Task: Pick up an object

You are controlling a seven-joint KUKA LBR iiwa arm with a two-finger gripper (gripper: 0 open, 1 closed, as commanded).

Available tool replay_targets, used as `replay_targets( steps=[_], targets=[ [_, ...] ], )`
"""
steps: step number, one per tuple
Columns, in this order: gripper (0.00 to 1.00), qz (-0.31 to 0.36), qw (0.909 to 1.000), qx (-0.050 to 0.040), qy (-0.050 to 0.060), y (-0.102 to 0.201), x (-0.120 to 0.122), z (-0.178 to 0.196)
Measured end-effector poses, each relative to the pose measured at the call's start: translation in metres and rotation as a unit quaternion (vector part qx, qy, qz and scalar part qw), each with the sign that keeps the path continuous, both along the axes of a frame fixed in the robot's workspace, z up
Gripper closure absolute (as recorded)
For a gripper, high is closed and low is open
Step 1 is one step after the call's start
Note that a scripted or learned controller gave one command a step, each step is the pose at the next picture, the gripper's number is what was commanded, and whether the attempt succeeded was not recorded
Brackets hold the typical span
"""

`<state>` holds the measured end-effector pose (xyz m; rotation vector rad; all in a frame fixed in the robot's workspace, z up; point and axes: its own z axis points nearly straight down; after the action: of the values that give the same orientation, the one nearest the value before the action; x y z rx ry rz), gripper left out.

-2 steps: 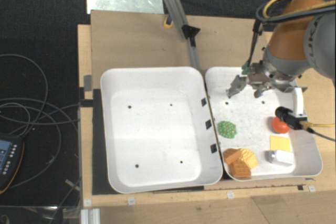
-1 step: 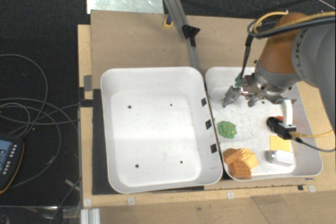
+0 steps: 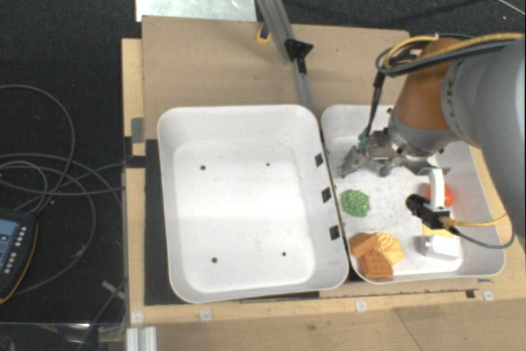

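Dark carpet floor with loose cables around a wooden bench

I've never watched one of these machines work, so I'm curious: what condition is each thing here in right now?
Gripper: low inside the right bin, nothing seen between its fingers.
Green object: lying loose on the bin floor, just below the gripper.
Orange-tan block: resting at the right bin's near edge, untouched.
Right bin: holds the objects.
Left bin: sitting flat beside the right bin.
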<state>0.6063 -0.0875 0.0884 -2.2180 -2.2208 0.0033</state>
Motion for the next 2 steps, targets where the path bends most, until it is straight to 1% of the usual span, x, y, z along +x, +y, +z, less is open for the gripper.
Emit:
replay_targets(
  steps=[1,2],
  targets=[
    [1.00,0.000,1.0000,0.0001,-0.003,0.000,0.002,0.014],
    [1.00,0.002,1.0000,-0.0007,-0.006,0.001,0.009,0.077]
  ],
)
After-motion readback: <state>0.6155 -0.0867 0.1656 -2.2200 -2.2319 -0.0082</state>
